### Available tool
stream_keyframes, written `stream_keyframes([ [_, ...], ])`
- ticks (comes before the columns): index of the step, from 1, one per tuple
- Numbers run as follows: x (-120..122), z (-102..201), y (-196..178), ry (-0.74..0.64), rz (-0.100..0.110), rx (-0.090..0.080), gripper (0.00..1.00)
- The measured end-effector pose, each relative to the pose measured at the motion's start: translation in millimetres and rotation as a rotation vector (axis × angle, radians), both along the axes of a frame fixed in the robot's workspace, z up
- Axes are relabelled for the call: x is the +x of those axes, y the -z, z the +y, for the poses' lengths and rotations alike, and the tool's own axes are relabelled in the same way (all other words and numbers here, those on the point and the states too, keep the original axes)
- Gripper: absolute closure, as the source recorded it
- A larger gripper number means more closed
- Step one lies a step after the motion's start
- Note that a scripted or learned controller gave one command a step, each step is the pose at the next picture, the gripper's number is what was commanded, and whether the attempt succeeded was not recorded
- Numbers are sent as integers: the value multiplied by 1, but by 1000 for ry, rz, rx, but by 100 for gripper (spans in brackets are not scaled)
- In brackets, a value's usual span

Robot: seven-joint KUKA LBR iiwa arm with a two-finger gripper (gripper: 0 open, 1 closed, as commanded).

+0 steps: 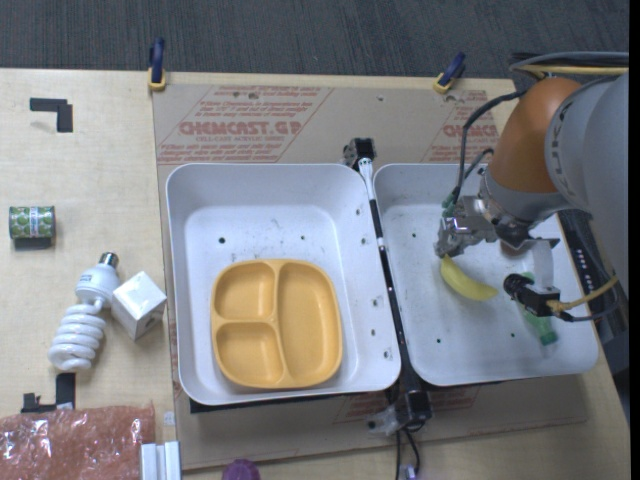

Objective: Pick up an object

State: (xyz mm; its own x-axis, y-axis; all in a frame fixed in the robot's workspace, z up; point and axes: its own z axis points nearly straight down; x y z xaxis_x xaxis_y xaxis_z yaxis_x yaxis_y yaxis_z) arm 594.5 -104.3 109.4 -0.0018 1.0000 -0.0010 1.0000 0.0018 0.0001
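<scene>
Camera view: pincer [456,240] sits low in the right bin [420,348], right over the upper end of the banana [468,282]; can't tell if it's clenched or released. Yellow divided plate [277,323] lies in the left bin [190,268].

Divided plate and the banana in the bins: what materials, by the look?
Divided plate: probably moulded plastic, matte yellow-orange, with even colour and soft rounded ridges between compartments. Banana: looks like a smooth plastic toy, uniform yellow with a faint sheen; real fruit can't be ruled out.
</scene>
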Motion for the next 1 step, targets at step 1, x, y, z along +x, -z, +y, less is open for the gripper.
stream_keyframes([
  [1, -36, 1, 17, 3, 0, 1, 0],
])
